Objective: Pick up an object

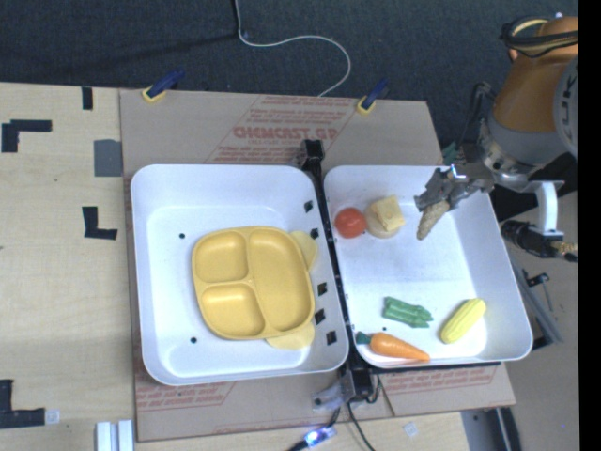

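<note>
Our end effector [441, 194] hangs over the upper part of the right bin [502, 280], at about one o'clock from that bin's middle. A tan, elongated piece [429, 220] hangs below its fingertips, tilted down toward seven o'clock. It seems pinched between the fingers, so we read them as closed on the piece, though the grip looks to be at its very top end.

That is our main worry. A hold so near the tip could let the piece swing or slip out as the arm lifts, dropping it back into the bin. It could also knock the pale chunk [385, 215] just beside it at nine o'clock, which touches the tomato [350, 222].

Further out, at the bin's six o'clock edge, lie the green pod [408, 312], the corn [463, 319] and the carrot [398, 347], well apart from the arm. The left bin [155, 252] holds a yellow tray [252, 282]. Both bins rest on the surface [56, 280].
</note>
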`<state>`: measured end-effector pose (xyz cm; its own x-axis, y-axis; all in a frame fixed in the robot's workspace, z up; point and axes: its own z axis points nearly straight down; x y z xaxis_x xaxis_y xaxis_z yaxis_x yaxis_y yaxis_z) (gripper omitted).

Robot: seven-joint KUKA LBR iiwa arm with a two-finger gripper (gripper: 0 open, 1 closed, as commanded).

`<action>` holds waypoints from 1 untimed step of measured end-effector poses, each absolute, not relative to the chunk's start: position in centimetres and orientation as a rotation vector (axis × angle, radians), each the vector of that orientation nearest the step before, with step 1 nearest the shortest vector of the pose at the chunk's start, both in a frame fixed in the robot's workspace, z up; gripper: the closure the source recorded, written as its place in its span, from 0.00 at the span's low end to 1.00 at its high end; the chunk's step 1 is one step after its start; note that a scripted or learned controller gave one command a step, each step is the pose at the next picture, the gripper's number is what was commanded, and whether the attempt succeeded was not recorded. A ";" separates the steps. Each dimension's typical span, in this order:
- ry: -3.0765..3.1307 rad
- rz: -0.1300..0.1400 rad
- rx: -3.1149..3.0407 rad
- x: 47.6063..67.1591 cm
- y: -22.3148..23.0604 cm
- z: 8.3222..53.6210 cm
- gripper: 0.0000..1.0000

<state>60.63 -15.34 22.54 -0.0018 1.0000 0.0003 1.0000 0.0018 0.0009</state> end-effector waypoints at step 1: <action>2.228 -0.001 2.216 63.0 -10.7 21.4 1.00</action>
